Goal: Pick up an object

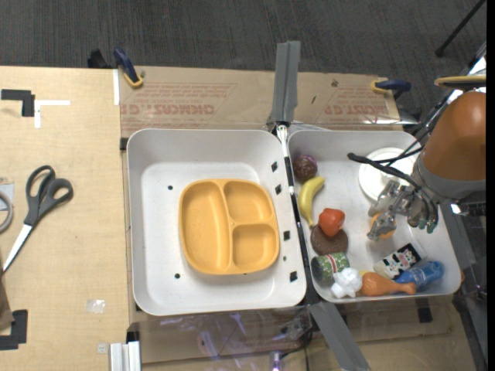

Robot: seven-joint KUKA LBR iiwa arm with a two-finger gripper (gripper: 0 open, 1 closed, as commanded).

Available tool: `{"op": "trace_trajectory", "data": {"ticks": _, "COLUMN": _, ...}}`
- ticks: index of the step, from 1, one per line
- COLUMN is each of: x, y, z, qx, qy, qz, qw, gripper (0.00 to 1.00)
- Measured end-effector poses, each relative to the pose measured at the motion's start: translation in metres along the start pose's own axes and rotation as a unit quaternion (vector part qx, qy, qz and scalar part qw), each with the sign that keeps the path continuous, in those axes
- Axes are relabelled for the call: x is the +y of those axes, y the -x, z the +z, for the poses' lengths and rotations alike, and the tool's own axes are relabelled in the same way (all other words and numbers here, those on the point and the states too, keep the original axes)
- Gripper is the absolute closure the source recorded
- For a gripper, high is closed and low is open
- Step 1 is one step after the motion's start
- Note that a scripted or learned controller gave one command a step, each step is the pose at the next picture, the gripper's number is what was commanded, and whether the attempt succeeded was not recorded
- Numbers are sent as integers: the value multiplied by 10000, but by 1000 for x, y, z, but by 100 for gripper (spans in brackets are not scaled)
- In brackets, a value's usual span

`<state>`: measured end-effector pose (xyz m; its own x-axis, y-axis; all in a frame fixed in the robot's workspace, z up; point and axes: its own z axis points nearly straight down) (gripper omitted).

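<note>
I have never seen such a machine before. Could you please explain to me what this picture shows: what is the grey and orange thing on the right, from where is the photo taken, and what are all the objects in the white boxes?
The photo comes from one fixed camera above a bench, looking down at a slant. The grey and orange thing is a robot arm reaching in from the right; at its end is a gripper, a metal two-finger hand. Its job is to pick up an object.

Two shallow white bins sit side by side. The left bin holds a yellow divided plate. The right bin holds toy items: a banana, a red tomato-like piece, a dark purple ball, a white plate, a blue bottle and others. The gripper hangs over this bin, with a small orange thing at its fingertips; I cannot tell whether it is held.

Scissors lie on the bench to the left.
</note>
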<state>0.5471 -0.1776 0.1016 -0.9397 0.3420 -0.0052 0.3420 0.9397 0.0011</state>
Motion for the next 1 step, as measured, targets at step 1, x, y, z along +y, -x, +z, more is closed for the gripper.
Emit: {"op": "trace_trajectory", "data": {"ticks": 1, "x": 73, "y": 3, "z": -139, "qx": 5, "qy": -1, "qz": 690, "qw": 9976, "gripper": 100}}
